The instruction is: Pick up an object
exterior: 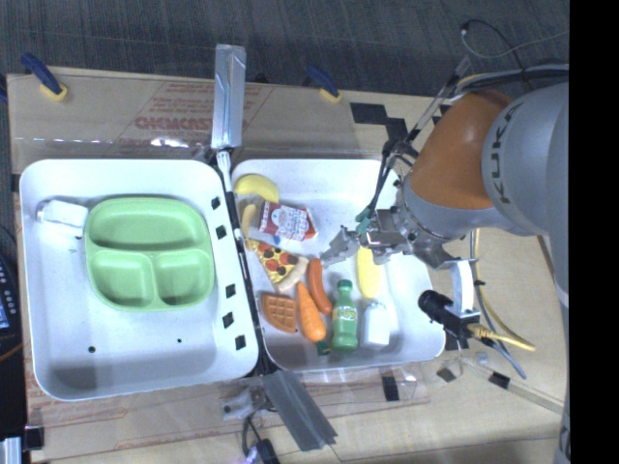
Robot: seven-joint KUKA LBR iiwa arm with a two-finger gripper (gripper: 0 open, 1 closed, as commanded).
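**Arm low over the right bin, gripper among the toy food**

The grey arm (513, 162) reaches in from the right, its orange band (455, 158) bulging above the wrist, and bends down over the right bin (290, 177). The gripper (356, 245) sits low at the bin's middle, just above the upper end of a yellow corn cob (368, 276). Whether it is open or closed, or gripping anything, I cannot tell, as the wrist and cables hide much of it.

The right bin holds the things to pick from. A banana (253, 193) lies at its upper left, with a red and white carton (286, 223) just beside it. Below that is a pizza slice (280, 266), then a waffle (278, 312). A sausage (318, 285) and a carrot (309, 317) lie side by side near the middle. A green bottle (344, 317) lies next to them, and a small white bottle (376, 323) rests below the corn cob.

The left bin (48, 356) holds a green divided plate (150, 249) and a small white block (63, 214) at its upper left corner.
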